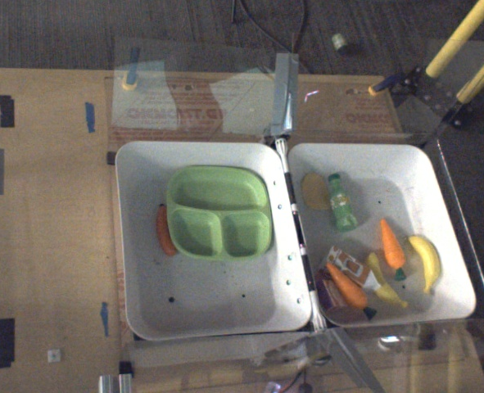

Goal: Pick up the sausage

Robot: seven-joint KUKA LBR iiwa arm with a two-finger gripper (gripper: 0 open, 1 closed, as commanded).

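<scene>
The sausage (pixel 165 230) is a short orange-red piece lying in the left bin (pixel 143 293), pressed against the left outer wall of the green divided plate (pixel 219 211). Its long side runs front to back.
The right bin (pixel 438 178) holds a tan round cookie (pixel 314 191), a green bottle (pixel 341 202), two carrots (pixel 392 246) (pixel 347 286), two bananas (pixel 427 261) (pixel 384 282) and a small carton (pixel 350 264). A metal divider (pixel 284 97) stands behind the bins. Yellow-handled clamps (pixel 463 31) sit at the top right.
</scene>
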